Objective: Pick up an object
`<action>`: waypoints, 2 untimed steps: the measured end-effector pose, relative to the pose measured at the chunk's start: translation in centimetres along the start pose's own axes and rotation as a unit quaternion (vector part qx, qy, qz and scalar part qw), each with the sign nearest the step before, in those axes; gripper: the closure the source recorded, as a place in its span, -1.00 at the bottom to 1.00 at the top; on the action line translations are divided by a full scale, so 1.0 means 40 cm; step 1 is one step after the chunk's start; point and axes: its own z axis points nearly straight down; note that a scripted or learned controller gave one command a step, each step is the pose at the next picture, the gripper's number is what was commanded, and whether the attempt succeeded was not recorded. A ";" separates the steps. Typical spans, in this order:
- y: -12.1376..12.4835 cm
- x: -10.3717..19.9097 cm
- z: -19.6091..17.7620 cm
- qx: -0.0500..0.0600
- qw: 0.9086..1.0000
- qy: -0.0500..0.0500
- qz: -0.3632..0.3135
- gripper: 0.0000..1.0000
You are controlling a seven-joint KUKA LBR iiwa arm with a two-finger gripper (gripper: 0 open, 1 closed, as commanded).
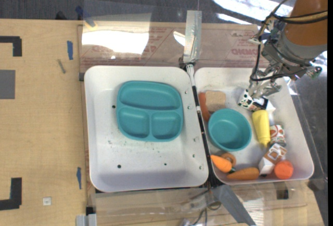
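Gripper (258,96) over right bin (303,139), finger state unclear. Below it: one teal bowl (229,130), one yellow bottle (261,126), two carrots (243,173).

I can see red print on the clear sheet (156,43) that lies along the far edge of the two bins, but the letters are faint and washed out by glare, so I cannot read any word. The same red print shows again on the sheet near the far right corner, behind the right bin (304,142), and it is too blurry for me too. A small carton (274,155) near the front right corner of that bin has red and white marks on it, but they are too tiny for me to read. I find no numbers or signs I can make out.
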 end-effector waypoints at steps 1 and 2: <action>0.092 -0.166 -0.110 -0.002 1.000 -0.001 -0.018 1.00; 0.085 -0.164 -0.137 0.000 1.000 -0.005 -0.014 1.00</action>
